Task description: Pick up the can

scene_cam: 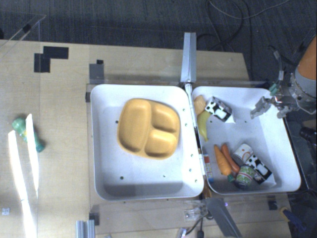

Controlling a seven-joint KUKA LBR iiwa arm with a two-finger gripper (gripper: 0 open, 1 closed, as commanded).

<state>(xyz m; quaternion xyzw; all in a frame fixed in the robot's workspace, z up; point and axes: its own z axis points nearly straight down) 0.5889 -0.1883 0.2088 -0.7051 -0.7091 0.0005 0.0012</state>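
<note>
A: Reading from the left: what is sitting on the surface point(59, 133) outside the bins?

B: A small green object point(21, 126) is lying near the far left edge, beside a strip of glare. It is playing no part in the task.

A: And the left bin point(104, 182)?

B: It is holding one thing, a yellow sectioned tray point(148, 128), turned upside down by the look of it.

A: Then the right bin point(290, 177)?

B: A banana point(202, 123) is lying along its left wall, with a black-and-white carton point(219, 108) just beside it. Lower down, two carrots point(225, 158) are lying side by side. The can point(244, 176) is lying at the near edge, green-labelled, crowded between the carrots, a white cup point(243, 151) and a second black-and-white carton point(260, 168).

A: Where is the pincer point(271, 104) working?

B: It is hanging over the bin's upper right corner, well apart from the can. Its fingers are standing spread, with nothing between them.

A: So how far along is the pick?

B: By my judgement it is barely beginning: the can is lying untouched, and the approach, closing and lift are all remaining.
</note>
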